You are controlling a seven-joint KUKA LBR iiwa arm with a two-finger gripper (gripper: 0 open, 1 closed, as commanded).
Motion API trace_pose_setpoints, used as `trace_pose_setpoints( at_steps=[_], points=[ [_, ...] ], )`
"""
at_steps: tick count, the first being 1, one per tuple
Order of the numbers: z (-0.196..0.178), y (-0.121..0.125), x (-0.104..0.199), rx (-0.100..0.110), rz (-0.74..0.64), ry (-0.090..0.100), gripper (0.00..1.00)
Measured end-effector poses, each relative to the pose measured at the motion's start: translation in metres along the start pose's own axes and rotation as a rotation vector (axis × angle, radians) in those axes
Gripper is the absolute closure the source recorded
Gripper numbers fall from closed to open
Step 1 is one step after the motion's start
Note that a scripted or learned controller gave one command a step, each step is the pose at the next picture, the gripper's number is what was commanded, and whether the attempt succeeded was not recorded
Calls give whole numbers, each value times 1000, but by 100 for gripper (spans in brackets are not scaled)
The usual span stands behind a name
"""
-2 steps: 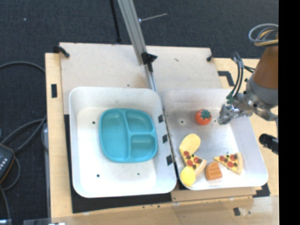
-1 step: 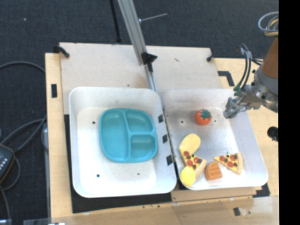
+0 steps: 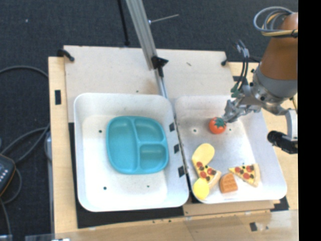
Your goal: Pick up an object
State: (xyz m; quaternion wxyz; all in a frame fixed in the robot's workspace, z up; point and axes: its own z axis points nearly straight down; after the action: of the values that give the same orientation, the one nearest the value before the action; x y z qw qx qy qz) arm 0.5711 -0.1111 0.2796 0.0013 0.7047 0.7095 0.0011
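A small red tomato toy (image 3: 217,125) lies in the upper middle of the right bin (image 3: 266,134). My gripper (image 3: 230,114) hangs just above and to the right of the tomato, its tip very close to it. Nearer the front of that bin lie a yellow banana-like piece (image 3: 203,154), a pizza slice (image 3: 206,173), a second pizza slice (image 3: 247,173), an orange bread-like piece (image 3: 228,184) and a round yellow piece (image 3: 200,189).
The left bin (image 3: 90,114) holds a teal divided plate (image 3: 136,144). A slanted metal post (image 3: 143,29) rises from the bench behind the bins. The arm's orange band and cables (image 3: 278,49) fill the upper right.
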Motion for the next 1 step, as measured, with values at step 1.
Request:
trace_pose_setpoints(
  at_steps=[1],
  points=[
    [9,7,62,3,-1,1,100]
  ],
)
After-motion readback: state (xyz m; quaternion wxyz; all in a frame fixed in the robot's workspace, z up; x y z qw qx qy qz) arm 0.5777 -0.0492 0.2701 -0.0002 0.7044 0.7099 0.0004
